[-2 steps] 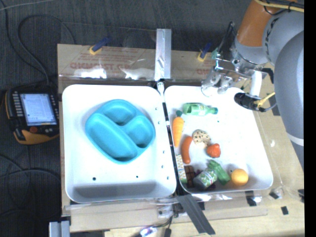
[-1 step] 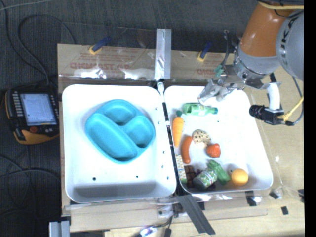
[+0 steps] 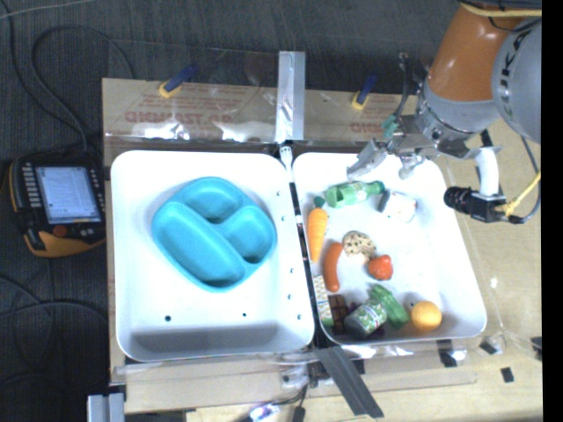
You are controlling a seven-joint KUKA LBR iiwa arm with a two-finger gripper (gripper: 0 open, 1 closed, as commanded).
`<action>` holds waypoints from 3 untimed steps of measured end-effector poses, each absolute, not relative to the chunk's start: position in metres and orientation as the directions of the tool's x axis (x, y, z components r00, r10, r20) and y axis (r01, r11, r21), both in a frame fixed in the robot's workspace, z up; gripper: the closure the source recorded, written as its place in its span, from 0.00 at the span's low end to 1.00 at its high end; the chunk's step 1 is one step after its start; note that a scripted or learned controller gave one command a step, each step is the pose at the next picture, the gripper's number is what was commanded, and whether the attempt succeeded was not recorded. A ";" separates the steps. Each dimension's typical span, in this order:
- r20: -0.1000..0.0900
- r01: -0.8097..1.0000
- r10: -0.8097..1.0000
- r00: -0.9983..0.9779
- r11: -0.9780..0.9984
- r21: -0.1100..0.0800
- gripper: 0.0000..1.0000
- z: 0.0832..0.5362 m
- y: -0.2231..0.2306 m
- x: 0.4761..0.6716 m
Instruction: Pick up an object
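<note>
The right bin (image 3: 457, 236) holds a scatter of toy food. A green bottle (image 3: 354, 192) lies on its side near the far wall, with a small dark-and-white item (image 3: 396, 205) just beside it. Along the bin's left wall an orange carrot (image 3: 317, 231) points down, and a reddish sausage (image 3: 332, 265) lies next to it. A cookie (image 3: 356, 243) and a red tomato (image 3: 380, 267) sit mid-bin. Near the front wall are a chocolate bar (image 3: 338, 309), a green can (image 3: 369, 316), a green cucumber-like piece (image 3: 389, 304) and an orange fruit (image 3: 426, 316), crowded together and touching in places.

The left bin (image 3: 132, 236) carries a blue divided tray (image 3: 214, 230). A teach pendant (image 3: 57, 202) rests on the floor beside the tabletop (image 3: 123, 95).

The gripper (image 3: 387, 158) hangs over the right bin's far edge, just above the green bottle. Its fingers (image 3: 365, 161) seem spread fairly wide, with nothing visible between them, though the slant makes the gap hard to judge.
</note>
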State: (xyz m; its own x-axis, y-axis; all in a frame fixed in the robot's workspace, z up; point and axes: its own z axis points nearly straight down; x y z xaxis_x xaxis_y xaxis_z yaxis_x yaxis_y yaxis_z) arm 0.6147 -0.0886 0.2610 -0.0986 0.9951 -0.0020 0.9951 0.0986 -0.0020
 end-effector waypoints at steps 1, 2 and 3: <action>-0.003 1.000 1.000 0.008 -0.008 -0.004 0.00 0.165 -0.200 0.627; -0.007 1.000 1.000 0.000 0.000 0.001 0.00 0.088 -0.190 0.658; -0.007 1.000 1.000 -0.002 0.002 0.000 1.00 0.099 -0.189 0.659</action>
